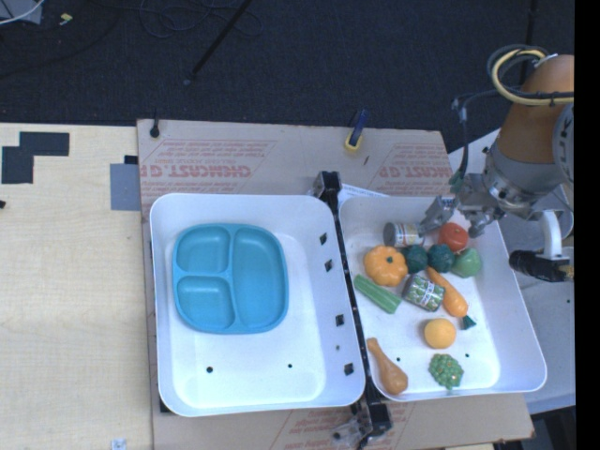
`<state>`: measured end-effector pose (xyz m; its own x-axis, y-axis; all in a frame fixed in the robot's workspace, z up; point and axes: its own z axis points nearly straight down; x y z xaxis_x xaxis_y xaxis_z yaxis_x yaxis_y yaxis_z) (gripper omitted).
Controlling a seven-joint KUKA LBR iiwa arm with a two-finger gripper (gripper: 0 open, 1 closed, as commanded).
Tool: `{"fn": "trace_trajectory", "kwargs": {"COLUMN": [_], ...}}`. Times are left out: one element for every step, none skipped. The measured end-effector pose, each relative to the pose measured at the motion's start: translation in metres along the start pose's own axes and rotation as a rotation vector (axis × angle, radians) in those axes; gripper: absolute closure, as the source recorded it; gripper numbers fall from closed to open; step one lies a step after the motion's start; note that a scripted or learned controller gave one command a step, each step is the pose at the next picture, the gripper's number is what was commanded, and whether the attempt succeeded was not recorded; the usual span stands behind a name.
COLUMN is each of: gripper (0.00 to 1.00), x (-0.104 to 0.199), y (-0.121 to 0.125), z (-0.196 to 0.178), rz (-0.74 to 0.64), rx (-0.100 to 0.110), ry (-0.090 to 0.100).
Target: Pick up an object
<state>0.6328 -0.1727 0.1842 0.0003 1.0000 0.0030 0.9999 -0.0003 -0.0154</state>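
The right bin holds a pile of toy foods. My gripper hangs over the pile's far right end, at the tip of the grey arm with the orange band. Its fingers stand spread apart, so it is open. A red tomato lies just below and between them; I cannot tell whether they touch it. Close by lie a small tin, an orange pumpkin, two dark teal pieces and a green piece.
Further toward the front lie a cucumber, a green-labelled can, a carrot, an orange, broccoli and a squash. The left bin holds a blue divided plate.
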Motion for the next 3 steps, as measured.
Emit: {"fn": "trace_trajectory", "kwargs": {"gripper": [0.00,0.00,0.00], "x": [0.000,0.004,0.005], "y": [0.003,0.000,0.002], "z": [-0.009,0.055,0.078], "rz": [-0.001,-0.003,-0.003], "rx": [-0.013,-0.008,-0.016], "ry": [-0.002,-0.002,-0.004]}}
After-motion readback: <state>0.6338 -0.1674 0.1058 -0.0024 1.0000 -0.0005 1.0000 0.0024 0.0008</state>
